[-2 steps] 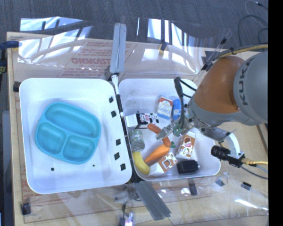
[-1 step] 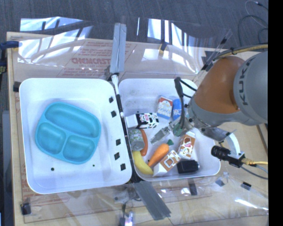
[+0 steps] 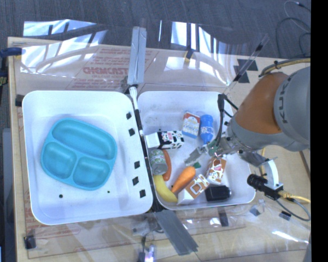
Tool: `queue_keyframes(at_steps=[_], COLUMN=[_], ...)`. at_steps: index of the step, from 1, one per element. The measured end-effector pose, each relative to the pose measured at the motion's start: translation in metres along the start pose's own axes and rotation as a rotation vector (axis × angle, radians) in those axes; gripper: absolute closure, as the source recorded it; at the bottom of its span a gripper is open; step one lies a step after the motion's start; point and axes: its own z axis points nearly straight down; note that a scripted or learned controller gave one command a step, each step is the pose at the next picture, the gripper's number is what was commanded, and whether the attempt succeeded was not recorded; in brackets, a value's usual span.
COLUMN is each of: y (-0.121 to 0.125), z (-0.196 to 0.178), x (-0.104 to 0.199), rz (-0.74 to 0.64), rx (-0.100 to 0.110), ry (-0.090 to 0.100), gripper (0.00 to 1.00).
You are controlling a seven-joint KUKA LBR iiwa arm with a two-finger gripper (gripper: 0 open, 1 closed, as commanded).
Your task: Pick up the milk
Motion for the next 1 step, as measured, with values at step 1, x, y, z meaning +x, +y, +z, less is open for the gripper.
queue_keyframes(at_steps=[1], y=[-0.0136], z=[-0.0565], x=[0.0029], rz=[-0.060], rx=[-0.003], ry=[-0.001], gripper=[0.00])
